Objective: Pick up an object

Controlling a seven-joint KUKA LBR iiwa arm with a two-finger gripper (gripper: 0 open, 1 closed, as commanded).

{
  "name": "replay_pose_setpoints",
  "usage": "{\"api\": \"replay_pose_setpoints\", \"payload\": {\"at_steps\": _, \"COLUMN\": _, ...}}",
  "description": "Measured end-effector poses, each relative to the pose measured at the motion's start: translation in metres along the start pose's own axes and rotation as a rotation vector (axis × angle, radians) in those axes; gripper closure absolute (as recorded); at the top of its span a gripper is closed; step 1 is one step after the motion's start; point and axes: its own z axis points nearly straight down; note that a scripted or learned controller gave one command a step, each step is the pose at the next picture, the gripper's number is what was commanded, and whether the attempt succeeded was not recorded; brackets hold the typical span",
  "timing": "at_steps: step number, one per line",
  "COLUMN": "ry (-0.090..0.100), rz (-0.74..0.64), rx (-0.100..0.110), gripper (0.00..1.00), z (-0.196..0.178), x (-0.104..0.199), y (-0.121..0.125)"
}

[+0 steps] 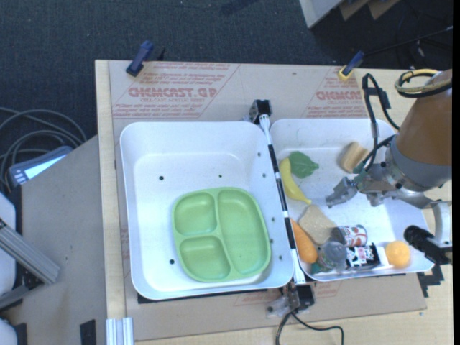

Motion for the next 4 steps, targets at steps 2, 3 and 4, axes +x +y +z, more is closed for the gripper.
{"api": "replay_pose_setpoints", "payload": {"at_steps": 2, "ry": -0.007, "rz": 0.003, "rx": -0.012, "gripper": 0.0, "z": 0.1008, "x": 0.0174, "y": -0.0198}}
{"api": "replay_pose_setpoints", "payload": {"at_steps": 3, "ry": -0.007, "rz": 0.004, "rx": -0.012, "gripper": 0.0, "z": 0.1008, "x": 0.0179, "y": -0.0199}}
{"api": "replay_pose_setpoints", "payload": {"at_steps": 4, "ry": -0.005, "rz": 0.002, "rx": -0.012, "gripper": 0.0, "z": 0.101, "x": 0.0166, "y": -0.0198}}
